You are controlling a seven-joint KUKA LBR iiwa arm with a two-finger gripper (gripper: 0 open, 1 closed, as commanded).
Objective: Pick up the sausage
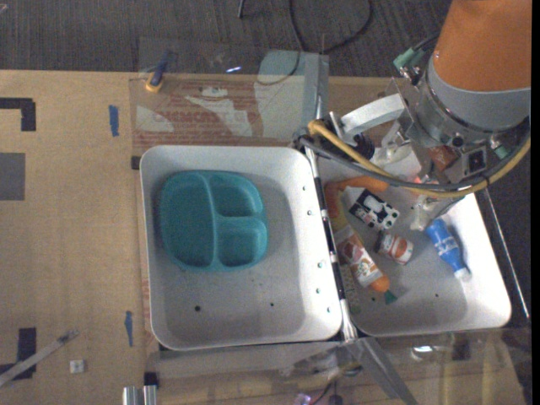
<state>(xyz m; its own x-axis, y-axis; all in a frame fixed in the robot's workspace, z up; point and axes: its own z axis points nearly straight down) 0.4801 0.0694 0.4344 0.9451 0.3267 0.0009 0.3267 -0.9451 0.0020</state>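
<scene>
Jaws hidden beneath the wrist [472,99], opening cannot be told; sausage [361,261] lies apart, lower-left, in the right bin [489,310].

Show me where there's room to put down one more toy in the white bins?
The left bin has bare floor below the teal divided plate, along its near wall. In the right bin, the near right corner, below the blue bottle, is bare. Its upper left is crowded: the black-and-white toy, small can and carrot lie close together beneath the arm.
</scene>
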